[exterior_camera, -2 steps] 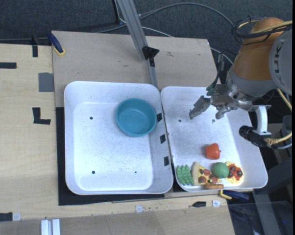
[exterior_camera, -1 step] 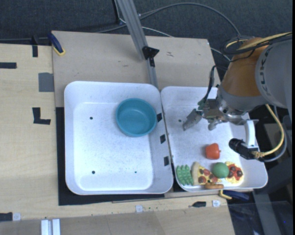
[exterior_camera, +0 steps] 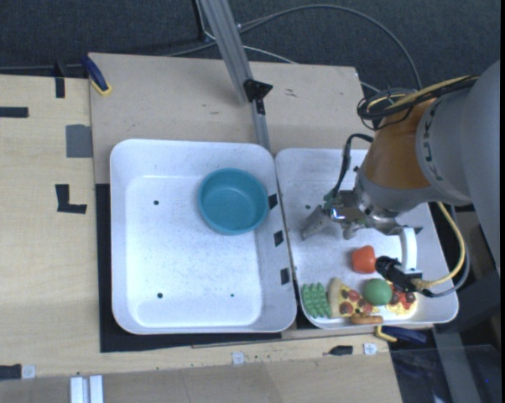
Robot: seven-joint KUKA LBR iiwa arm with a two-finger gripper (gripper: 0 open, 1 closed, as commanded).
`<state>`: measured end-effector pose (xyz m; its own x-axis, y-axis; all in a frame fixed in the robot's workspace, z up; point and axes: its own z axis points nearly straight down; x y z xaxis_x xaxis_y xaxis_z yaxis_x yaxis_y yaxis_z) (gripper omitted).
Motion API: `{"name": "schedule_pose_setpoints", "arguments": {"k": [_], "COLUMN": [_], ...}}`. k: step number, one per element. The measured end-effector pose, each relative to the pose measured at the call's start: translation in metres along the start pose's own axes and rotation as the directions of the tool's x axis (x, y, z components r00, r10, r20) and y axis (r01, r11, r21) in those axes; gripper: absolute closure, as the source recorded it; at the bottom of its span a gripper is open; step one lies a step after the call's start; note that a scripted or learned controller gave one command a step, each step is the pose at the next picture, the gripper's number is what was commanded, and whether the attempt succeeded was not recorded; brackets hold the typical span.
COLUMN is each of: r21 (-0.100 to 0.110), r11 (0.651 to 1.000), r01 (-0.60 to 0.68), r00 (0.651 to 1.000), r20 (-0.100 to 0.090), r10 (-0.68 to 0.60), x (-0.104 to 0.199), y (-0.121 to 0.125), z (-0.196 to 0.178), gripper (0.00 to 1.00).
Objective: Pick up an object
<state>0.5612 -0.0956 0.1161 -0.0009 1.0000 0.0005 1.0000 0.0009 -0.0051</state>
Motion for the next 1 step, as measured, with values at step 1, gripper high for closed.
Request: {"name": "schedule_pose_setpoints", "arguments": {"k": [1], "r21": [-0.006], "r11": [1.0], "r01": [0.0], "r00": [1.0], "r20": [0.001], "r10": [0.0], "x": [0.0001], "y": [0.0004], "z": [0.0271], "gripper": [0.0]}}
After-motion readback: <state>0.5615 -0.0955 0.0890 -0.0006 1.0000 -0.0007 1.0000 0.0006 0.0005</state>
